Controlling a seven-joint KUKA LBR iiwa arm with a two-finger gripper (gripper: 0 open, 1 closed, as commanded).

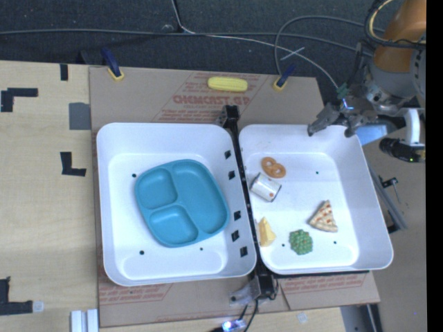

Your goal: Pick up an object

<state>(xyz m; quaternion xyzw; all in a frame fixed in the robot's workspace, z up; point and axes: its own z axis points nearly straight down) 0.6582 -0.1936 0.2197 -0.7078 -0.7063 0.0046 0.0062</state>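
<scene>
Two shallow white bins side by side on a sheet of cardboard (201, 99) laid over a wooden bench (41, 185). Left bin (114, 254) holding a blue divided plate (181, 202), three compartments, tilted a little and sitting near the middle of the floor. Right bin (367, 251) holding five small things. Near its centre, toward 10 o'clock, a pretzel (273, 167); just beside it at 7 o'clock, touching or nearly so, a small silver can (265, 187) lying on its side. At about 7 o'clock of the bin, close to the left wall, a yellow wedge of cheese (266, 232). At about 6 o'clock, a green broccoli floret (300, 242), apart from the cheese. At 4 o'clock of centre, a pizza slice (323, 217), just up and right of the broccoli, not touching it.

Above the bins, at 12 o'clock on the cardboard, a yellow banana (227, 84) lying flat, well apart from both bins. Two blue-and-yellow clamps (113, 66) pinning the cardboard's far edge.

Gripper (331, 121) poised over the right bin's 1 o'clock corner, above the rim, well apart from every object. Fingers (320, 124) dark and spread apart, with nothing between them. Grey arm with orange band (408, 16) entering from 2 o'clock.
</scene>
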